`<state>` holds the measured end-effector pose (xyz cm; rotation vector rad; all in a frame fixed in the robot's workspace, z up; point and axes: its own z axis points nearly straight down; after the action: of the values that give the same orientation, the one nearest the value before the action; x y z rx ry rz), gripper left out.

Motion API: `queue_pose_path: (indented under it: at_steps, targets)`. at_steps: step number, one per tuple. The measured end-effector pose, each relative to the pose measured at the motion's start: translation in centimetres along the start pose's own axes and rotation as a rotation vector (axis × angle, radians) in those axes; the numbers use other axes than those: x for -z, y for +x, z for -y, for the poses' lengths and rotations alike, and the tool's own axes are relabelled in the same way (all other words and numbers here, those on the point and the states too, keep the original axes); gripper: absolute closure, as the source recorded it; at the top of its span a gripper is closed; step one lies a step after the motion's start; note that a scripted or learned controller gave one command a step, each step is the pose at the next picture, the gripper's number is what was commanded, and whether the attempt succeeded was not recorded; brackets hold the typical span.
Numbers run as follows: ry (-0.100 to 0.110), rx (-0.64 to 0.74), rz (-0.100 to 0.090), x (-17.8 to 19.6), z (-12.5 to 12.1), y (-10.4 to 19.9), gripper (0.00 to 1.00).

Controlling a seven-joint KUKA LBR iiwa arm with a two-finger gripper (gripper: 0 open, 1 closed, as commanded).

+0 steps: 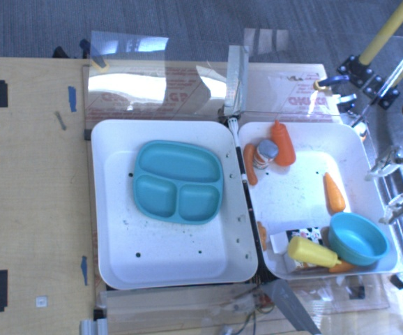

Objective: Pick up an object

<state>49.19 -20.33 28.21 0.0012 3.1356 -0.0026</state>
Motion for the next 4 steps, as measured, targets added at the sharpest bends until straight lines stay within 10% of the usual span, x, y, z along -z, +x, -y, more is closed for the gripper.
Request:
queue_pose_path:
  at_steps: [1,2,3,4]
  targets:
    - [-0.002,0.012,-0.004,-15.6,1.9,0.6,0.0]
    - [0.005,0.043,0.017,-18.7,-2.5,-3.0,0.0]
    - [0.011,0.043,0.027,-17.1,-2.3,-3.3,1.0]
    - [0.0,0.065,0.01,-7.6,-5.9,-5.7,1.0]
